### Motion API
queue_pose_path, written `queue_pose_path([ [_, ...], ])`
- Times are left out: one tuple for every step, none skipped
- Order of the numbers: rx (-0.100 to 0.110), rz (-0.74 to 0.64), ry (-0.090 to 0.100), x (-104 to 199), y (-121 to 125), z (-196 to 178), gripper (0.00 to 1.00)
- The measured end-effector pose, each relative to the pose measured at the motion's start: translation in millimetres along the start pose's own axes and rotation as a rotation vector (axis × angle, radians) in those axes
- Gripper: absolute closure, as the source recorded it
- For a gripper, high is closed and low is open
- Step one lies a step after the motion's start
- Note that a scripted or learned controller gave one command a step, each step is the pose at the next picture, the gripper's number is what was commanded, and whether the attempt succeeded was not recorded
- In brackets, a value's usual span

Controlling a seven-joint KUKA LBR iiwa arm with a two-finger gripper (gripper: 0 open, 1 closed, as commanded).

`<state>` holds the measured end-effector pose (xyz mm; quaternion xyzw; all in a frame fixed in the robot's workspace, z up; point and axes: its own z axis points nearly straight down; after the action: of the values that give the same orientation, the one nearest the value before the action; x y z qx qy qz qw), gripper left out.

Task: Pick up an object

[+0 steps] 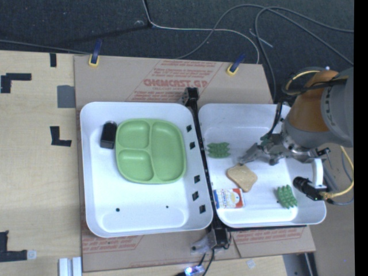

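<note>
In the right bin [247, 115] lie a tan slice of bread [242, 177], a small red and white carton [229, 198] and two green ridged pieces, one near the divider [218, 149] and one at the front right [286, 195]. My gripper [247, 155] hangs low over the middle of this bin, pointing left. It sits just above and behind the bread, right of the near-divider green piece. Nothing shows in its grasp.
The left bin [92, 171] holds a light green divided plate [151, 151] and a small black block [108, 134] at the plate's left. Black clips [195, 154] run along the wall between the bins. Cables trail behind the bench.
</note>
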<state>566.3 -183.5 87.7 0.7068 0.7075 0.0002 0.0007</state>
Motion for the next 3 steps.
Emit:
queue_pose_path([
  [-0.006,0.0,0.0,1,2,-11,1.0],
  [-0.003,0.001,0.0,-4,-3,-70,1.0],
  [-0.002,0.0,0.0,-5,-8,-115,1.0],
])
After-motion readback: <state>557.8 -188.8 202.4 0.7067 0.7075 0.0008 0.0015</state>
